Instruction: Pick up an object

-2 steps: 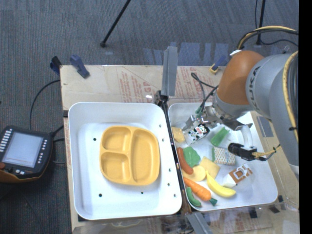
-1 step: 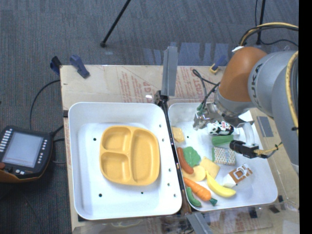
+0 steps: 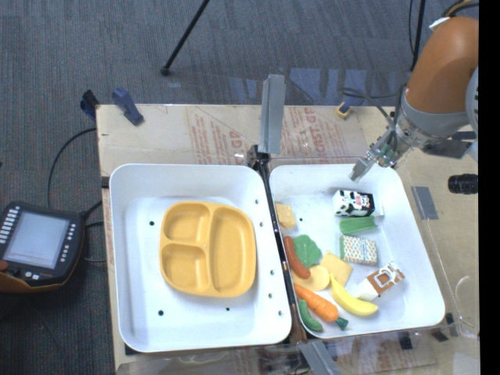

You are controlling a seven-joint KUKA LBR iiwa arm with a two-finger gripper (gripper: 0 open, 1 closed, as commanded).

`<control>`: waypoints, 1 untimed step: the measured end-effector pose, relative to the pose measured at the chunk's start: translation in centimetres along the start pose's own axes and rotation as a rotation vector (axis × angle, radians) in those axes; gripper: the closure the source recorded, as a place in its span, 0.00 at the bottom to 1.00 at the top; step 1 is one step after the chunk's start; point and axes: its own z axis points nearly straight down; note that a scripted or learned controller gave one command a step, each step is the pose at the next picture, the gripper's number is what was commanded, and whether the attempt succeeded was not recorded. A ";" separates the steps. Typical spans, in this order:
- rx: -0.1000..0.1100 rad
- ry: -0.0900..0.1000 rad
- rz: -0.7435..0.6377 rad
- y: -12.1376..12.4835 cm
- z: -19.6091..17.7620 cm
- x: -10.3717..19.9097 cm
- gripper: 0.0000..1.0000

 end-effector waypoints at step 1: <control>0.004 0.005 0.001 -0.1 0.3 0.1 0.00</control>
